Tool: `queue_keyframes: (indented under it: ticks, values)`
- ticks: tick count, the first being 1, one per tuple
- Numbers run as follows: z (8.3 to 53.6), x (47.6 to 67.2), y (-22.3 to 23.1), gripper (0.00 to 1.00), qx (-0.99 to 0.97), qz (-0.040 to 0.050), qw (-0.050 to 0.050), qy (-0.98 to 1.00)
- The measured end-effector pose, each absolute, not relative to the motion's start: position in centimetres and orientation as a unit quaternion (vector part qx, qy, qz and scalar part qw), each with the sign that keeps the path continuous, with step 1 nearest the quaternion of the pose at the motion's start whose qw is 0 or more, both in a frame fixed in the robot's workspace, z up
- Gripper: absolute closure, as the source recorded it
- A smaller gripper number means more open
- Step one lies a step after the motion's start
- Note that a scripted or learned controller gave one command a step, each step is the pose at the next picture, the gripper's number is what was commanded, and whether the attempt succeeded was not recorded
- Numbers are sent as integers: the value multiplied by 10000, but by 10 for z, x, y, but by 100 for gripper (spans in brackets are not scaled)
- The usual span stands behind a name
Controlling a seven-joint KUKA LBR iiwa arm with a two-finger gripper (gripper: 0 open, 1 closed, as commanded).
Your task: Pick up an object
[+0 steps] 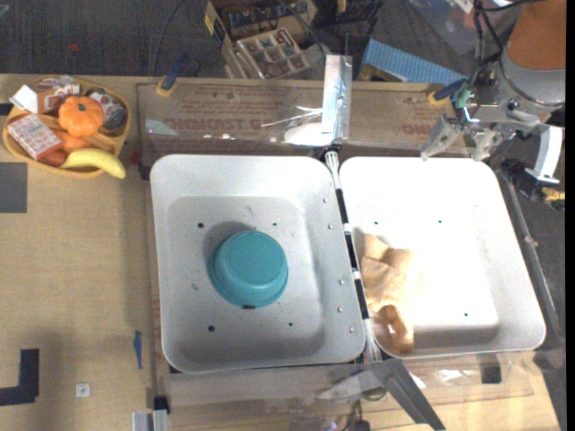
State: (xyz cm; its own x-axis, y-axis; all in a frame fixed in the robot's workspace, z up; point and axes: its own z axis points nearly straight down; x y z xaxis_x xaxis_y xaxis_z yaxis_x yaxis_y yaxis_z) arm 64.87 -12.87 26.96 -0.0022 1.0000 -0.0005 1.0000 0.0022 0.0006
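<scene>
Camera view, looking down at a slant on a wooden bench with two shallow white bins side by side.

Left bin [180, 196], centre-left of frame: holding one teal bowl [250, 268], upside down, round base up, near the middle of the bin floor, apart from every wall.

Right bin [449, 196], centre-right: holding a pale tan crumpled object [384, 272] against its left wall, and just below it a smaller orange-tan piece [395, 323] near the lower-left corner. Too washed out by glare to name either for certain.

Upper right of frame: grey arm with orange band [537, 34], and below it the gripper [467, 137], hanging just past the top edge of the right bin. Nothing visibly between its fingers; how far apart they stand, impossible to tell from here.

Upper left of frame: small basket [18, 137] of toy food, with an orange pumpkin [81, 117] and a yellow banana [94, 160], well apart from both bins.

Judged step: approach, no grasp made yet. Likely nearest targets: the two tan pieces in the right bin. Best practice for a clean pick: centre over the chosen piece, come straight down, keep clear of the bin's left wall, which crowds both pieces. Bowl probably harder: wide, smooth, rim down.
</scene>
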Motion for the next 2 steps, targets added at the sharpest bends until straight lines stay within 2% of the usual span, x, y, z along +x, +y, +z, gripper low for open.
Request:
queue_keyframes:
  ticks: [1, 2]
  values:
    - [153, 582, -102, 0, 6989, 0, 1, 7152]
    - [92, 555, -112, 0, 7250, 43, 38, 6887]
